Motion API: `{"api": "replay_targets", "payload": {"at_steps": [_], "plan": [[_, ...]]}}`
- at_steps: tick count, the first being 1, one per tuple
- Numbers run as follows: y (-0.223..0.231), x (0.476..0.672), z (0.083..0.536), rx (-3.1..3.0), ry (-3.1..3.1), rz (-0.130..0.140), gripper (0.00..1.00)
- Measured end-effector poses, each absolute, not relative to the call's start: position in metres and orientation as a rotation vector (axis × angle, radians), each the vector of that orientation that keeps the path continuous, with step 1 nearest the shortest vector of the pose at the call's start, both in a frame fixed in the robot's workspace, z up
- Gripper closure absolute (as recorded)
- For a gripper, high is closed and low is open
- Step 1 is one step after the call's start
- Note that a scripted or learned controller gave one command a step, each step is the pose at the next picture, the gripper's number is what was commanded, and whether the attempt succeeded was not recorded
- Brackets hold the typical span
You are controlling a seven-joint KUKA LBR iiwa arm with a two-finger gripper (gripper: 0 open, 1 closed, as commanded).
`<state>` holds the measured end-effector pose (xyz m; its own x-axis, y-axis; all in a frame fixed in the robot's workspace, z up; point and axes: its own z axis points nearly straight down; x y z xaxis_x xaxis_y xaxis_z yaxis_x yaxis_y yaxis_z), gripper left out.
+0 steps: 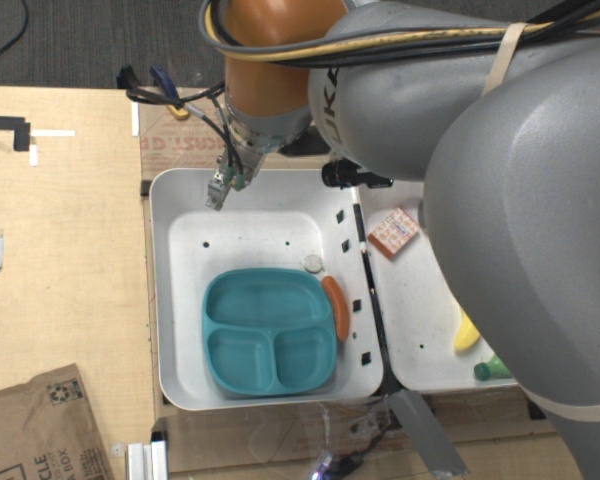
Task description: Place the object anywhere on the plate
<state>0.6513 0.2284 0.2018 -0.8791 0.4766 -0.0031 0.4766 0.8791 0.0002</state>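
Tool: my tool [220,190] hangs over the far left corner of the left bin [170,268], tip pointing down and slightly left. I see nothing between its fingers; how far apart they stand I cannot tell, they are too small and blurred.

Plate: the teal plate [270,330] with three compartments lies in the near half of the left bin, flat on the floor of it.

Object: I judge the thing to move is the orange sausage [336,308], lying just beside the plate's right rim, touching or nearly so, between plate and the bin's right wall. A small pale bit [312,264] sits just far of it.

Long axis: the sausage runs far to near, roughly along the plate's right edge.

Bearing: from my tool the sausage lies to the near right, diagonally across the bin, well apart.

Next move, as I judge it: travel near and right, then close across the sausage's short width.

Risk: tight room between the plate rim and bin wall; a finger may catch either.

Right bin: a pink block [393,231], a yellow piece [466,334], a green piece [490,370].
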Motion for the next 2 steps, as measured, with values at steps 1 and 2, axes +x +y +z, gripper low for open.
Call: {"api": "replay_targets", "payload": {"at_steps": [1,2], "plan": [[0.227,0.650,0.205,0.817,3.031,0.001,1.00],[0.228,0.652,0.245,0.304,3.122,0.002,1.00]]}}
